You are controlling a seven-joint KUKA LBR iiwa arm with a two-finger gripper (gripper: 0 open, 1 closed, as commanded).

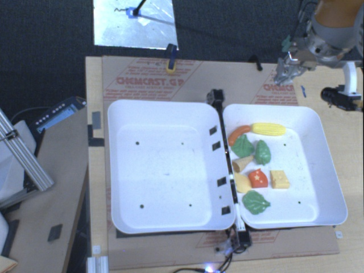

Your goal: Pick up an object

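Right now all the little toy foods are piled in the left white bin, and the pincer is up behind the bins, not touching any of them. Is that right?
Not quite. The toy foods lie in the right bin, not the left bin, as the camera view shows. The rest holds: the pincer is up behind the bins, touching none of them.

Arm: grey casing, broad orange band above the wrist, rounded grey collar beneath it. Dark cables run down the left side. Gripper: small, pale metallic, blurred; a white bracket sits at right.
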